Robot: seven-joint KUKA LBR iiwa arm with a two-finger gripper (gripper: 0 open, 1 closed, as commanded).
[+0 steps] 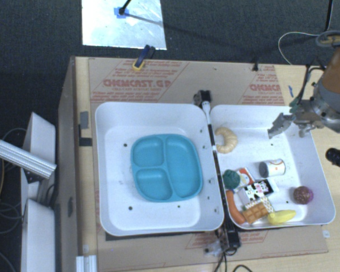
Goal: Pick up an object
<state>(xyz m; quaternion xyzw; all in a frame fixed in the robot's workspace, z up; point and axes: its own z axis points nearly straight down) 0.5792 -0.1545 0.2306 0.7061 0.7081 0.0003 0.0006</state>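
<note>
The right bin (311, 152) holds several small objects. A beige croissant-shaped piece (225, 139) lies at its left wall. A small white cylinder (272, 168) lies near the middle. A green piece (232, 178), an orange carrot (233, 205), a black-and-white patterned block (255, 190), a tan waffle-like piece (255, 211), a yellow banana (280, 216) and a maroon ball (303, 195) sit along the front. My gripper (289, 128) hangs open over the bin's back right part, with nothing between its fingers, up and right of the white cylinder.
The left bin (110, 152) carries a blue divided plate (165, 167) in its middle. A clamp (204, 98) sits where the two bins meet at the back. A yellow and blue tool (141, 58) lies on the board behind the bins.
</note>
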